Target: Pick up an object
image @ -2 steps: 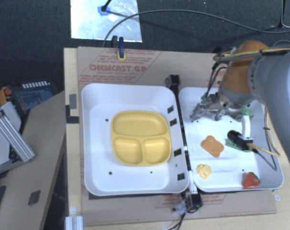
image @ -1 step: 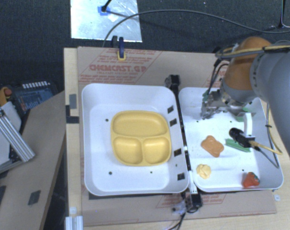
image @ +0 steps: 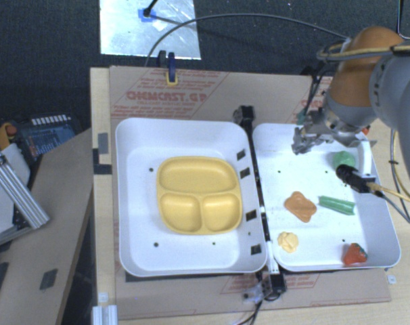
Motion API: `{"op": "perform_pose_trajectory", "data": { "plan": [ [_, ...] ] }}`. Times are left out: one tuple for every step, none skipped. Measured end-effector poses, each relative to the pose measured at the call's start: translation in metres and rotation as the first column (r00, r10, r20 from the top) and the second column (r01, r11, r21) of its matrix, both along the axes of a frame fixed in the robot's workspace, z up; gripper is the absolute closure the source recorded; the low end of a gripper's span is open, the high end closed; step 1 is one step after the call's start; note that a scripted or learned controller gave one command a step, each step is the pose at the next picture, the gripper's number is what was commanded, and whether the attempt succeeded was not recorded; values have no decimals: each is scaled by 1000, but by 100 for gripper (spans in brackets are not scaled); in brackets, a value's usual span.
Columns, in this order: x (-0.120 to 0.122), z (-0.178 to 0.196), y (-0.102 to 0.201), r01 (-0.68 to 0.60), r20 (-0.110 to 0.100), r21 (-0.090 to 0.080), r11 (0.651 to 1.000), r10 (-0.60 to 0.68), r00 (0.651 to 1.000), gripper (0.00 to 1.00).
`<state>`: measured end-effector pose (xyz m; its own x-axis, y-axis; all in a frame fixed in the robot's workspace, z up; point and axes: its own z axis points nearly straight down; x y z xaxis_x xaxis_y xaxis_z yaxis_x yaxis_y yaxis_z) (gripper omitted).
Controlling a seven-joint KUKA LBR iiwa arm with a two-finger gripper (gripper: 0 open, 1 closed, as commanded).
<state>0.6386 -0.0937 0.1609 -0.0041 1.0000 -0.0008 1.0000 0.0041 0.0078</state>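
Tool [image: 305, 143] hovers at the right bin's [image: 272, 181] far end, grip state unclear, well beyond the orange piece [image: 300, 206], nothing seized.

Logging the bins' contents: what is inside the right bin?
In the right bin: a brown piece, a green stick, a pale yellow piece, a red piece and a green piece, partly covered by the arm.

Printed in red on the brown cardboard sheet [image: 191, 93] under the two bins, just behind the left bin [image: 134, 181]: a word reading roughly "CHEMCAST", followed by letters like "GP", faint and partly blurred. More red print along the cardboard's front edge, too small to read. No other legible text.
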Motion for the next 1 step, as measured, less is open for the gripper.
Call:
{"op": "perform_pose_trajectory", "data": {
  "plan": [
    [1, 54, 0, 0, -2, 0, 1000, 0, 1000, 100]
  ]
}}
